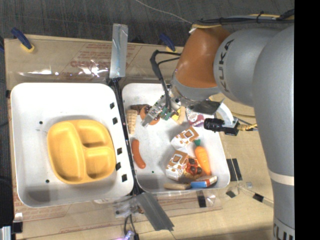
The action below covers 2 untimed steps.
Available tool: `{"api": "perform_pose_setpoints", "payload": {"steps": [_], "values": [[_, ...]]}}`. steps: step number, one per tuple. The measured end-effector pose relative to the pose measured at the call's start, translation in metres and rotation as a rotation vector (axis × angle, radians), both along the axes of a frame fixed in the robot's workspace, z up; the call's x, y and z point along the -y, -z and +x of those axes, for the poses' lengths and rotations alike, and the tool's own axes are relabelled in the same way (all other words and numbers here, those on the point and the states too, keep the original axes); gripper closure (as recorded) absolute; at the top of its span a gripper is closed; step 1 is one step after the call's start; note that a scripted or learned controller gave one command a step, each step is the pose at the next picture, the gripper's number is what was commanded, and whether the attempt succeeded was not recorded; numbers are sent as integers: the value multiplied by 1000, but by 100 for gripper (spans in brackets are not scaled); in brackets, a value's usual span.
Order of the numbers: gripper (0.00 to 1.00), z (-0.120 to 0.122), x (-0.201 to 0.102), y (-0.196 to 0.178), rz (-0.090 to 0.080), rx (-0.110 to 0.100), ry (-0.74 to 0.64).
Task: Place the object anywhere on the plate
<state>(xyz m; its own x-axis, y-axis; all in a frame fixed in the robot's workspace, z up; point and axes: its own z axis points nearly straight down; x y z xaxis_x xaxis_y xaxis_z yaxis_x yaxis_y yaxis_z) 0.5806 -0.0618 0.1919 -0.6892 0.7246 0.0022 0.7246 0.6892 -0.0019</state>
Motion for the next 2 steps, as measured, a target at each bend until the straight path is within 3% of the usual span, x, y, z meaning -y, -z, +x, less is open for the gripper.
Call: {"api": "perform_pose_setpoints", "payload": {"steps": [1, 2], "values": [[100, -62, 4, -37, 0, 4, 6], [100, -104, -5, -66, 0, 1, -133]]}}
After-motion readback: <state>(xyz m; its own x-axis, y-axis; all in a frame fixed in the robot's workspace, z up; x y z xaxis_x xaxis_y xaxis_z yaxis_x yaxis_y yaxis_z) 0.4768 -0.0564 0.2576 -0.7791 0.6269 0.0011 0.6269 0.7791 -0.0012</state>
